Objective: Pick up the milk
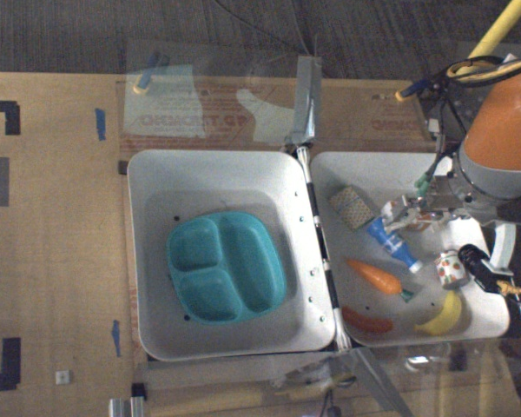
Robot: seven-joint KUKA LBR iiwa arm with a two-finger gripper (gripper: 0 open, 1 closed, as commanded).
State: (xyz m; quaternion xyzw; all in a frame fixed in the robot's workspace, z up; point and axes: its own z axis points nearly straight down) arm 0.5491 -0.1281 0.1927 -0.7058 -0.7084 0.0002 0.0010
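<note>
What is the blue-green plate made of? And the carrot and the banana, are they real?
The teal plate looks like smooth moulded plastic: one even colour, soft rounded compartment walls. The carrot and the banana look like toy plastic too, with flat bright colours and smooth skins, though the camera view is too blurry to be sure.

We see a tan wooden bench (61,259) from above. Two shallow white bins sit on it side by side, touching along their inner edges: the left bin (148,189) and the right bin (330,172). Behind the bins, a clear plastic sheet (208,102) lies flat on the bench. Small strips of blue tape (100,124) and black corner marks (4,115) are stuck to the bare wood at left.
</note>
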